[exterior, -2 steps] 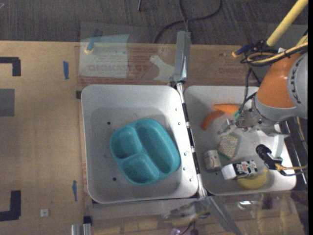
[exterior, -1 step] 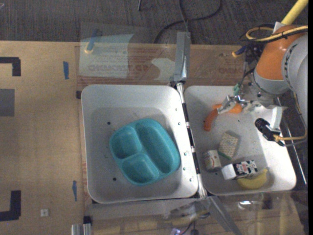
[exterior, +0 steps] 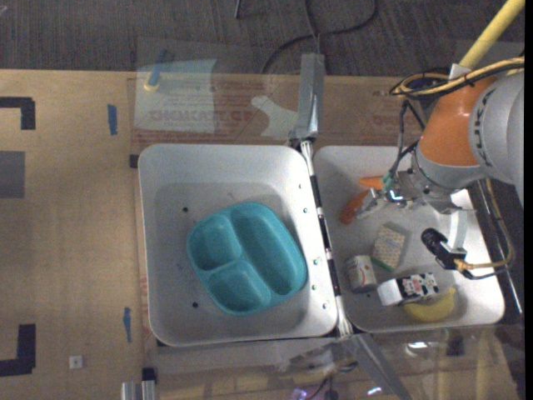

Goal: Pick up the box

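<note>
The box (exterior: 389,247) is small and pale with a speckled face, and it lies flat in the middle of the right bin (exterior: 483,298). My gripper (exterior: 390,193) hangs over the upper part of that bin, a short way above the box and apart from it. An orange carrot-like piece (exterior: 356,205) lies just left of the gripper tip. Nothing can be seen held in the gripper.
A small can (exterior: 360,272), a white carton with black patches (exterior: 408,288) and a banana (exterior: 431,305) crowd the right bin's near side, just below the box. The left bin (exterior: 166,182) holds a teal divided plate (exterior: 246,257).
</note>
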Motion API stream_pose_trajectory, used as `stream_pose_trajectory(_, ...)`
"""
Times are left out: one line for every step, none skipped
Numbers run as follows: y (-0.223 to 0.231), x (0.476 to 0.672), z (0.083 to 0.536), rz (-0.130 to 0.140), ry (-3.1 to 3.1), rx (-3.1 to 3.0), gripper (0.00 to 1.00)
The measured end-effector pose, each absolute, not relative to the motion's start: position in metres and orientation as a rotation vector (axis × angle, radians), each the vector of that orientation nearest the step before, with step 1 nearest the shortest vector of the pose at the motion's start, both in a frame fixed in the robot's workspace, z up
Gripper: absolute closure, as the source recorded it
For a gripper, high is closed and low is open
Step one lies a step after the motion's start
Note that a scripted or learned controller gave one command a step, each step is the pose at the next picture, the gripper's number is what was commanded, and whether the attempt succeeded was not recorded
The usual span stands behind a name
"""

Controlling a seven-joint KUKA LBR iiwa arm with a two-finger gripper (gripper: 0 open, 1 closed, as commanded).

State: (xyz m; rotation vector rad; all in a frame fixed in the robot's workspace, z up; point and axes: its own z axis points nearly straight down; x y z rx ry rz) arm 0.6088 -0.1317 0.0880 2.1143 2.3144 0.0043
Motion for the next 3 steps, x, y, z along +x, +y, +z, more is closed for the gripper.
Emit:
stream_pose_trajectory(-0.137,0.563,0.089,0.007,2.309,2.121,0.0)
stream_pose_trajectory(-0.121,0.518,0.089,0.009,2.308,2.119,0.0)
stream_pose_trajectory(-0.123,0.518,0.098,0.009,2.3,2.121,1.0)
